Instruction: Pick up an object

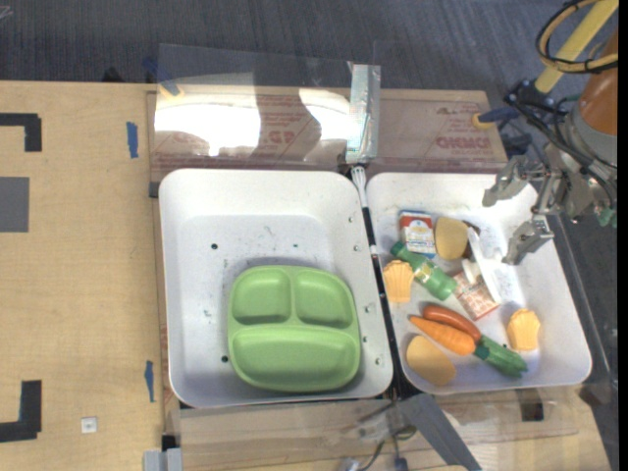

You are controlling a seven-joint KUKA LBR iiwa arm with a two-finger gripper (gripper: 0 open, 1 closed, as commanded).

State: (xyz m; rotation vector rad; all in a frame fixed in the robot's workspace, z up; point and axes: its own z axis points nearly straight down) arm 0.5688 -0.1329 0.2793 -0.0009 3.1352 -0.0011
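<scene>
The right bin (574, 346) holds several toy foods: an orange carrot (453, 338) with a green top, a red chili (449, 318), a green bottle (429, 276), a small red and white carton (416, 231), a tan potato (450, 237), a yellow fries piece (397, 283), a yellow-orange piece (523, 329), a tan round piece (430, 359) and flat packets (486, 290). My gripper (515, 217) hangs over the back right part of this bin, above the packets. Its fingers stand apart, open, with nothing between them.
The left bin (196, 214) holds a green divided plate (292, 337) at its front. A metal divider (361, 126) and a clear sheet stand behind the bins. Yellow cables (579, 32) loop near the arm at the upper right.
</scene>
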